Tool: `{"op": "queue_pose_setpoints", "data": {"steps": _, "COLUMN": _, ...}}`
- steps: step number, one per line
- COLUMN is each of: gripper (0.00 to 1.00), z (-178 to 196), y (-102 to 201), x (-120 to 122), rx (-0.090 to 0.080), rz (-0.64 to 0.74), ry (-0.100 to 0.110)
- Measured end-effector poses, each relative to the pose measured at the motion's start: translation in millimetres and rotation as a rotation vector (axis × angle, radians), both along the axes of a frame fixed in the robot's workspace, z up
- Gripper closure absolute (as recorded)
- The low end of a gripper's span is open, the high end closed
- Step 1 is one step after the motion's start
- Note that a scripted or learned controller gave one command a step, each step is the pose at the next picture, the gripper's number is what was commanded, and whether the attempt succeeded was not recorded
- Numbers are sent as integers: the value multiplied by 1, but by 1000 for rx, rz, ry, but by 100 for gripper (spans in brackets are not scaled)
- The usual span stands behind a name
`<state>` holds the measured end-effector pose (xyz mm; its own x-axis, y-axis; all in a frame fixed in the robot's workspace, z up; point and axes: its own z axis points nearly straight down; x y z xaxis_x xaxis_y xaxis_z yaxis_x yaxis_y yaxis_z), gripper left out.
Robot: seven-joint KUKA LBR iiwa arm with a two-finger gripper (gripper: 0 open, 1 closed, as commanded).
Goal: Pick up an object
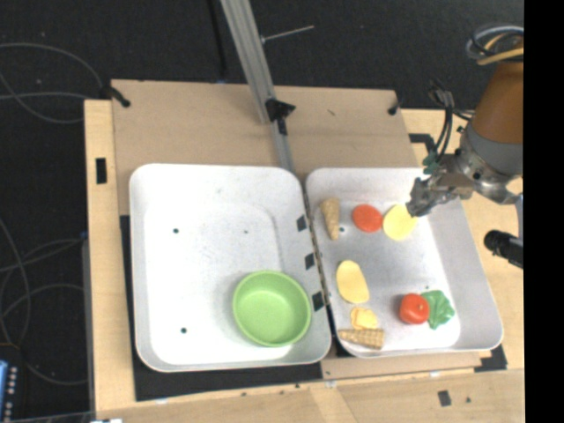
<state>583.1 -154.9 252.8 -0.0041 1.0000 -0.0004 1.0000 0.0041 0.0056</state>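
Lying nearest: a waffle cone [363,337] on the near rim of the right bin [467,263], a small yellow piece [362,317] just behind it.
Near right corner: red tomato with green leaves [424,308].
Left bin [189,210]: green bowl [271,307] by its near right corner.
Middle of right bin: yellow oval piece [352,281].
Far left of right bin: tan cone [330,218], then a red-orange ball [367,218].
Yellow disc [398,224]: beside the ball, directly under the pincer tip, touching it.
Pincer [422,201]: over the bin's far right part; spread or pinched, cannot tell.
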Motion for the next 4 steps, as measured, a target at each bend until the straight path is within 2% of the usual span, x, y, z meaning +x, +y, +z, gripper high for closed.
{"op": "queue_pose_setpoints", "data": {"steps": 2, "gripper": 100, "z": 1, "y": 95, "x": 10, "rx": 1, "rz": 3, "ry": 4}}
{"op": "queue_pose_setpoints", "data": {"steps": 3, "gripper": 100, "z": -11, "y": 150, "x": 23, "rx": 0, "rz": 2, "ry": 5}}
{"op": "queue_pose_setpoints", "data": {"steps": 4, "gripper": 100, "z": -8, "y": 211, "x": 39, "rx": 2, "rz": 5, "ry": 4}}
